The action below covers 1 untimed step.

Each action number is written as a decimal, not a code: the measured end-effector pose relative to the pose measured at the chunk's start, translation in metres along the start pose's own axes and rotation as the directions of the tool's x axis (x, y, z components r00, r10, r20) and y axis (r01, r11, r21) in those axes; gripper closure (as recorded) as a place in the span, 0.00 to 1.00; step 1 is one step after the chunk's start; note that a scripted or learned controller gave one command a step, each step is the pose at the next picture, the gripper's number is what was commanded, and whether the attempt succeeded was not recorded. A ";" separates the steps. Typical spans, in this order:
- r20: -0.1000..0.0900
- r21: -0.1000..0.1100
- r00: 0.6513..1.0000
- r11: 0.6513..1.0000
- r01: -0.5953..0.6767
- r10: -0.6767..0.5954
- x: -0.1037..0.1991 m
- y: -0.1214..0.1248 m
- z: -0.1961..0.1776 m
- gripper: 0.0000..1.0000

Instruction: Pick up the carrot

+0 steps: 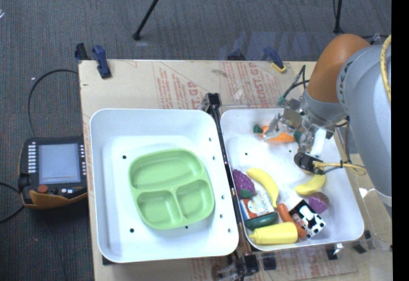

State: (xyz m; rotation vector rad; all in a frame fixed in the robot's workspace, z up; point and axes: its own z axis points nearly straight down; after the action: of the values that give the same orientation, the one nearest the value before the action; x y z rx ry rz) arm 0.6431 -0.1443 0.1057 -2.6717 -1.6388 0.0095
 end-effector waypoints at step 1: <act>-0.003 0.009 0.993 0.993 -0.119 0.119 -0.019 0.009 0.021 0.00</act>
State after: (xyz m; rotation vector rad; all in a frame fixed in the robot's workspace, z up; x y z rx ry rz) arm 0.6428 -0.1655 0.0846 -2.7565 -1.4719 0.0122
